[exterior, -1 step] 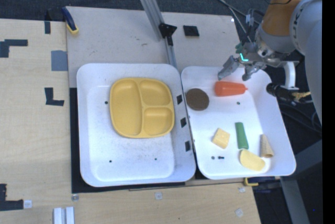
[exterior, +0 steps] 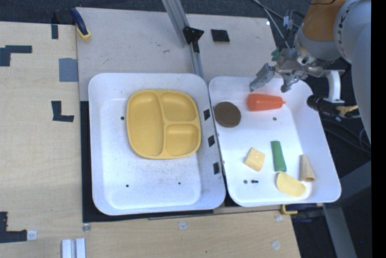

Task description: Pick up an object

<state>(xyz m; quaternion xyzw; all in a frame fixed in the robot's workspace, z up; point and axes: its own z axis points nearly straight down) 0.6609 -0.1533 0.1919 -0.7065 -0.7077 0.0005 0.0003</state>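
Observation:
My gripper hangs open over the far edge of the right bin, its two fingers spread apart with nothing between them. Just below it lies an orange carrot. A brown round patty rests to the carrot's left. Nearer the front of the same bin lie a yellow cheese cube, a green stick, a tan cone-shaped piece and a yellow wedge.
The left bin holds a yellow divided plate. A metal pole slants across the back of the bench. Cables run behind the arm at the back right.

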